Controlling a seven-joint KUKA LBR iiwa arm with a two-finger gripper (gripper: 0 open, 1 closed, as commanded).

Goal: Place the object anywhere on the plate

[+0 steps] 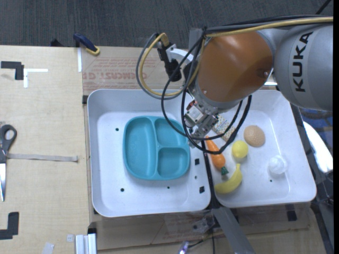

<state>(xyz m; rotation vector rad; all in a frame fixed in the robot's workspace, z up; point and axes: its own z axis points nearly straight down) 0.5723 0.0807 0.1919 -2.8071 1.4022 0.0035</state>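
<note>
- The arm is at the picking-up step. Its tool [204,125] hangs low over the wall between the two white bins, just above the toy food.
- The blue plate [157,147] sits in the left bin [100,194]. No food is on it.
- In the right bin [296,189] lie a carrot [215,153], a lemon [240,149], a banana [231,181] and a brown egg-shaped thing [255,135].
- The carrot lies closest to the tool, so it is probably the one to pick up.
- The arm's big wrist hides the tool's tips, so I cannot tell if it is wide, narrow or holding anything.
- Next, I think, it must grab one food, lift it, and move left over the plate.
</note>
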